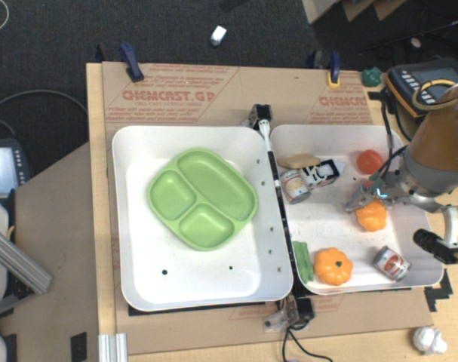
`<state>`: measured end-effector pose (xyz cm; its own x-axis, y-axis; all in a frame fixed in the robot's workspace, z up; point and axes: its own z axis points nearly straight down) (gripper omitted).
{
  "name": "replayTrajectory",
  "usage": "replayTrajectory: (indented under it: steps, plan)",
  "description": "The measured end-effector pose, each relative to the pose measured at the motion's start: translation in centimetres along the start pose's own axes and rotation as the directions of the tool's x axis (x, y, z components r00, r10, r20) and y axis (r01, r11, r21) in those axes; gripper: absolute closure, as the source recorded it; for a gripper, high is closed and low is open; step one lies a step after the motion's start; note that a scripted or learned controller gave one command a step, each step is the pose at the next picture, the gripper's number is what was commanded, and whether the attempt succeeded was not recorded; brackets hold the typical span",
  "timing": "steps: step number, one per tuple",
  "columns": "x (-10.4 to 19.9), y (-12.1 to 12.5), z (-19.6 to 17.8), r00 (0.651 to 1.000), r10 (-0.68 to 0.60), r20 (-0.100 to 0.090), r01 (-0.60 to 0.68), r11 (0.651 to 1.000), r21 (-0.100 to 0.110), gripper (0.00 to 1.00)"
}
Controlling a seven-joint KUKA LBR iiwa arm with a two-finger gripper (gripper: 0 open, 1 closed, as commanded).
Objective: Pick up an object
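While tool point(367, 199) hovers, orange pepper point(372, 216) sits beneath, tomato point(370, 161) nearby.

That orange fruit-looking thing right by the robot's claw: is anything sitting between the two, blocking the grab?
Nothing visible does. The gripper sits in the right bin, right beside the orange fruit. The red ball lies just behind, and the small can and pumpkin lie nearer the front, off to the sides.
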<state>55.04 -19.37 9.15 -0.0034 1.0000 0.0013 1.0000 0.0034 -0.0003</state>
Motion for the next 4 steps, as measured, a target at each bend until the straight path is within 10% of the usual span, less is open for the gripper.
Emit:
replayTrajectory:
  steps: [2, 3, 4]
  plan:
    - [1.3, -2.6, -3.2, 1.0, 0.004, -0.001, -0.004, 1.0, 0.002, 1.0]
    - [6.9, -3.7, -12.8, 1.0, -0.003, 0.001, 0.003, 1.0, -0.009, 1.0]
    - [13.2, -3.8, -10.0, 1.0, -0.003, -0.003, 0.003, 1.0, 0.004, 1.0]
